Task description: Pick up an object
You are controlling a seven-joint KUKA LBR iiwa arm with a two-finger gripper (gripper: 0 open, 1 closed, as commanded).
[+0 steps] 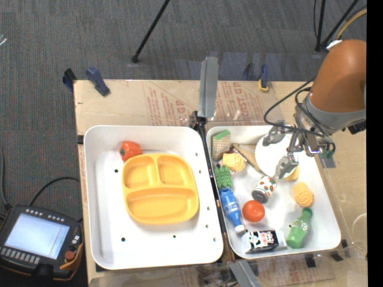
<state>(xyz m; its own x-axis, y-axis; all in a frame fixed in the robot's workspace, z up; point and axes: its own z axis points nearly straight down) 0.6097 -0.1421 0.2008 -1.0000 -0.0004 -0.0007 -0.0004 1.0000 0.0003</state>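
Target looks like the yellow wedge (291, 172) in right bin (333, 217), directly under gripper (286, 162); jaws apart, straddling it, nothing held. Spotted can (264, 189) just below-left, corn cob (303, 194) below-right. Crowded, so approach vertical.

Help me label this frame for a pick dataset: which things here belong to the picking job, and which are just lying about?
In the job: gripper over the right bin; under it the spotted can, red ball, blue bottle, green bottle, yellow corn.

Lying about: yellow tray and red pepper in the left bin; pendant on the floor.
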